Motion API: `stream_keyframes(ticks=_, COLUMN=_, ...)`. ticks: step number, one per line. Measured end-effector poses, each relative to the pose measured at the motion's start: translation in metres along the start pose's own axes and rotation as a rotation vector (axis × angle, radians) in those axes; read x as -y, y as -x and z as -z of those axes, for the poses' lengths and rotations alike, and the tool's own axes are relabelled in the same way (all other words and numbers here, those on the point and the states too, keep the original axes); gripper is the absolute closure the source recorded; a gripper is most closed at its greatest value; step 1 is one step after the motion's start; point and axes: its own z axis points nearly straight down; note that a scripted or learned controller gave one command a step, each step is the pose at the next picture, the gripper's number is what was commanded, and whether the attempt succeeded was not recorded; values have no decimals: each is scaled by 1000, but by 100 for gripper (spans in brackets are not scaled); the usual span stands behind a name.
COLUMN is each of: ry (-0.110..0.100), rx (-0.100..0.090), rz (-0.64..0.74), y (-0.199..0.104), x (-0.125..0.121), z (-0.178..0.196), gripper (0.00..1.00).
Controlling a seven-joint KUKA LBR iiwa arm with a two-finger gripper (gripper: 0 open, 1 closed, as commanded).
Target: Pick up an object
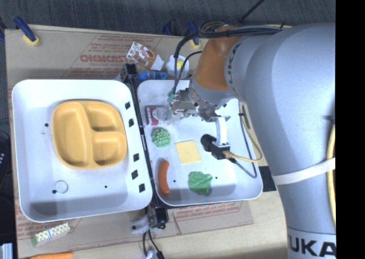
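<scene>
Two bins on our bench, and the claw (171, 109) sits low in the right bin (242, 186) by its far-left corner; can't tell its grip. Near it we see a green ball (161, 137), then cheese slice (187, 152), sausage (163, 175), green leaf (199, 182). Yellow tray (89, 133) fills the left bin (28, 138).

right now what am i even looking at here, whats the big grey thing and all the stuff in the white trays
The big grey thing is a robot arm with an orange band, reaching in from the right. One camera looks down at a slant on a bench with two shallow white bins. The left bin holds a yellow divided plate. The right bin holds toy food: a green bumpy ball, a yellow cheese slice, a sausage and a green leafy piece. The arm's claw hangs over that bin's far end; I cannot tell whether it holds anything.
</scene>
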Motion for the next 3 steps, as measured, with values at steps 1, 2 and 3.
stream_keyframes(ticks=1, ry=0, rx=0, rz=0, y=0, x=0, z=0, gripper=0)
stream_keyframes(ticks=2, ry=-6, rx=0, rz=-111, y=-55, x=-20, z=86, gripper=0)
stream_keyframes(ticks=3, ry=-7, rx=-2, rz=314, y=-57, x=-26, z=86, gripper=0)
